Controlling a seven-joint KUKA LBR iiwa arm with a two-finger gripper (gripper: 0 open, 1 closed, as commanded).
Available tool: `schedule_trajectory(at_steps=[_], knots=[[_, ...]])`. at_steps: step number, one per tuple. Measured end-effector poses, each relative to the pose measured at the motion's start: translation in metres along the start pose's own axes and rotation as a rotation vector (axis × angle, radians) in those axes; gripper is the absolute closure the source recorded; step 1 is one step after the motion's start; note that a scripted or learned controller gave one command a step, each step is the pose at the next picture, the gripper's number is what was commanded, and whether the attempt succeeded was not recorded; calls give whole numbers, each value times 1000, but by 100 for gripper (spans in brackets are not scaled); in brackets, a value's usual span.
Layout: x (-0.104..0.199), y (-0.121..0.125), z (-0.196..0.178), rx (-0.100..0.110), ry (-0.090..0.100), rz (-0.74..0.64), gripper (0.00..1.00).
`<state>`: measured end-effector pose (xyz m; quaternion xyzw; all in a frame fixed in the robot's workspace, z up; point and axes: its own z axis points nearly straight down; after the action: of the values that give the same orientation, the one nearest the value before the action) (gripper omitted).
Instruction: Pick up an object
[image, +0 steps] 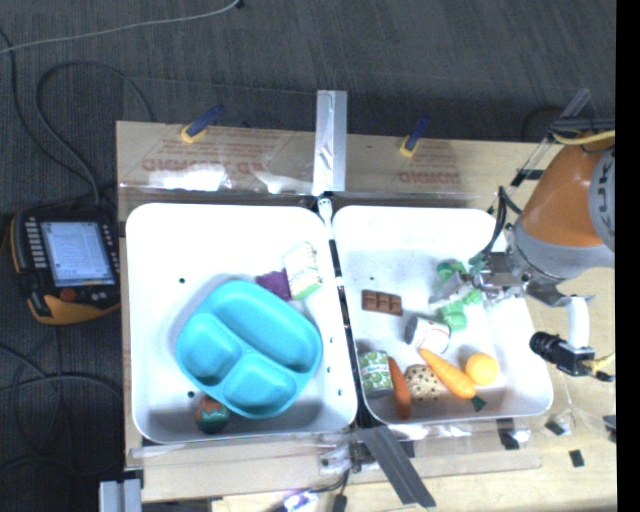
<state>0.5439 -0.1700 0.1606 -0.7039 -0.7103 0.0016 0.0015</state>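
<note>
My gripper (462, 288) hangs low over the right part of the right bin (400, 235), below the orange band of the arm (560, 215). A green leafy toy (450, 268) lies just to its left, and another green piece (456, 318) sits right beneath it. Close by are a brown chocolate bar (381, 301), a white and grey object (425, 331), a carrot (447, 371), an orange (482, 369), a speckled cookie (422, 381), a green can (375, 370) and a thin orange-red piece (399, 386). I see nothing lifted off the bin floor.
The left bin (160, 250) holds a blue divided plate (250, 345), a purple item (273, 284), a white and green carton (302, 270) and a red and green fruit (210, 413). A teach pendant (65, 262) lies off the bench on the left.
</note>
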Motion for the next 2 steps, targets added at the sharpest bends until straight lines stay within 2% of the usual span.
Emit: schedule_trajectory(at_steps=[1,2], knots=[[-24,31,71,-13,-3,7,0],[-23,32,61,-16,-3,5,100]])
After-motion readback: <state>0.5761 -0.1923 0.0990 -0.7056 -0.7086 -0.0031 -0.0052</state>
